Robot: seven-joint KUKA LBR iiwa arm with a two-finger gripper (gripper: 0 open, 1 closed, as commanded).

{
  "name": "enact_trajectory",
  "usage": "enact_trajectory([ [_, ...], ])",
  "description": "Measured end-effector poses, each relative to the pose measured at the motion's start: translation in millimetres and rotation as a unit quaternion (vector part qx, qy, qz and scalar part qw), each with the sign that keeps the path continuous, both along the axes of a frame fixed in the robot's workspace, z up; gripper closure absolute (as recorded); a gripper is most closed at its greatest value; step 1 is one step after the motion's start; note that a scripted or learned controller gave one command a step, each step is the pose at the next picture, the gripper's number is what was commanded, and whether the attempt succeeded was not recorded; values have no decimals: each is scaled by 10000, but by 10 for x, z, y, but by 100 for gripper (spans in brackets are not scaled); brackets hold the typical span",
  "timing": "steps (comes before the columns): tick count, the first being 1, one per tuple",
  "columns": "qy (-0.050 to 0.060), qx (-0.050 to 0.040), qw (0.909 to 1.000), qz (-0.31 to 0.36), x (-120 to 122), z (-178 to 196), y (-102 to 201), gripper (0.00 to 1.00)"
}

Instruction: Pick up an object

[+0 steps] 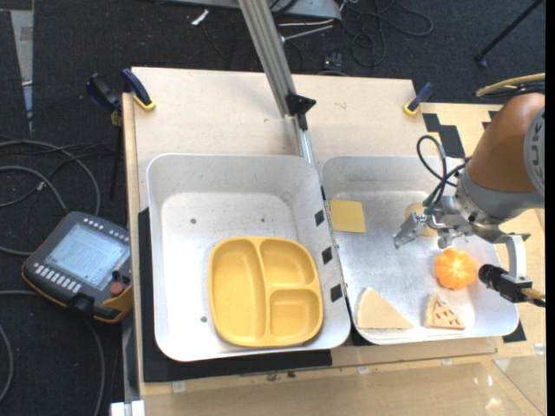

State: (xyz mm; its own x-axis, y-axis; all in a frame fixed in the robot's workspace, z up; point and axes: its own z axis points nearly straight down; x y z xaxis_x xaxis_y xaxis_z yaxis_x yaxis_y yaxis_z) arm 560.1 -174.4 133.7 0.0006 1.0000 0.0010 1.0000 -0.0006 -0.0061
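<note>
Hanging low over the right bin [381, 176], the claw [431, 225] sits at the end of the grey arm [507, 167] with its orange band, just above and to the left of an orange fruit [455, 269]. Whether its fingers are spread or pressed together I cannot tell; nothing shows between them.

Around the claw, in the same bin, lie four things. One orange fruit, round, bright and dimpled at the top, rests just below and right of the claw, near it but apart. One flat yellow square [349, 216], like a cheese slice, lies to the claw's left, well apart. One pale wedge [381, 311] with a tan edge lies below the claw toward the bin's near rim, and one smaller waffle-patterned wedge [445, 313] lies just beside it, right under the fruit. Dark cables [434, 159] loop off the wrist above the claw, and a black fitting [503, 281] on the arm juts out just right of the fruit, crowding that side of it.

Far to the claw's left, the second white bin [173, 189] holds one yellow tray [265, 290] with three compartments. Both bins sit side by side on the counter [225, 111]. A slanted metal pole [269, 50] crosses the counter above the seam between them.
</note>
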Motion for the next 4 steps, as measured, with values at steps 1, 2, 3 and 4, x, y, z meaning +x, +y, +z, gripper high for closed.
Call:
enact_trajectory([
  [1, -36, -10, 10000, 2, 7, -390, 4, 0],
  [2, -44, -9, 10000, 4, 10, -278, 4, 100],
  [3, -65, -16, 10000, 16, 50, 359, 9, 100],
  [4, -64, -14, 10000, 22, 16, 899, 97, 100],
])
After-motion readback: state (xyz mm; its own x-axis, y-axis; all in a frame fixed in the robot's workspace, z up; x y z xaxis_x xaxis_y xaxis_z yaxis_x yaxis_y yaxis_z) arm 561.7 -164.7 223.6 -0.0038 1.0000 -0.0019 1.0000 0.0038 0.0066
